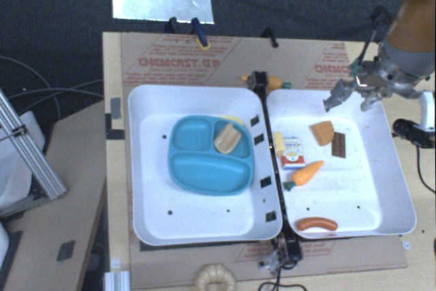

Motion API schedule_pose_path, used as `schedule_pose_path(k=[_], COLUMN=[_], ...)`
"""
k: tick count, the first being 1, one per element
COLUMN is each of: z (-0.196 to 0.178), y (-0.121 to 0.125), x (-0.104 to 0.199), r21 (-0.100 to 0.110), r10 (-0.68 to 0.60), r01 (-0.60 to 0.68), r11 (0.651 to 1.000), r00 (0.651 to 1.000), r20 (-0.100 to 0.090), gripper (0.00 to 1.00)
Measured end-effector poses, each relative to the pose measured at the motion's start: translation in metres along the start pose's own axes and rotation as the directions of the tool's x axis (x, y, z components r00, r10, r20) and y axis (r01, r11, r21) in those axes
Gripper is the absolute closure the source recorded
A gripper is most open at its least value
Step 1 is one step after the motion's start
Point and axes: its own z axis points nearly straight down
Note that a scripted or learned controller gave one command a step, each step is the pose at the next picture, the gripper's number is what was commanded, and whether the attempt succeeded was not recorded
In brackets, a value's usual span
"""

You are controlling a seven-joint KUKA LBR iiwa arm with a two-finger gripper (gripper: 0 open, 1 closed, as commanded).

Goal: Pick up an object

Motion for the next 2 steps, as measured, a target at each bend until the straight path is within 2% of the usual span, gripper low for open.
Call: schedule_pose_path(k=[1, 2], z=[-0.006, 0.049], y=[0.002, -0.001], x=[0.0, 0.01], r21=[-0.011, -0.006], r10=[-0.002, -0.002], r01=[0.002, 0.002], r11=[1.0, 1.0], r00=[1.0, 1.0], r20=[0.001, 0.001], gripper=[0.0, 0.0])
